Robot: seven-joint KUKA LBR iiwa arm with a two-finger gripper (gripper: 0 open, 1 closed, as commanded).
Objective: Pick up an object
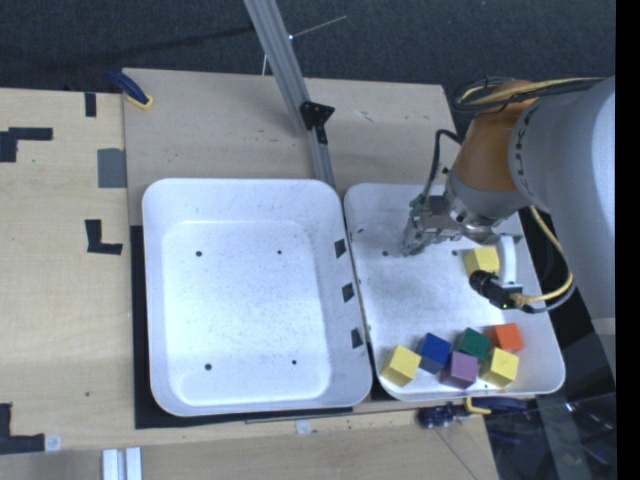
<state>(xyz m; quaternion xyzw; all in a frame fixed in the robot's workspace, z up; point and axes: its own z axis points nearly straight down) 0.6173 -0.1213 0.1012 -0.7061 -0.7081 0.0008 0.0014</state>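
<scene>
My gripper (414, 240) hangs over the upper middle of the right bin (400, 298), pointing down at bare bin floor. A yellow block (481, 260) lies just to its right, partly under the arm. Along the bin's front edge sit a yellow block (402, 364), a blue block (435, 351), a purple block (463, 367), a green block (474, 344), an orange block (508, 337) and another yellow block (504, 366). I see nothing between the fingers.
The left bin (160, 268) stands beside the right one, its rim touching it. A grey metal pole (285, 63) slants down to the bins' shared back corner. Wooden bench surrounds both bins.
</scene>
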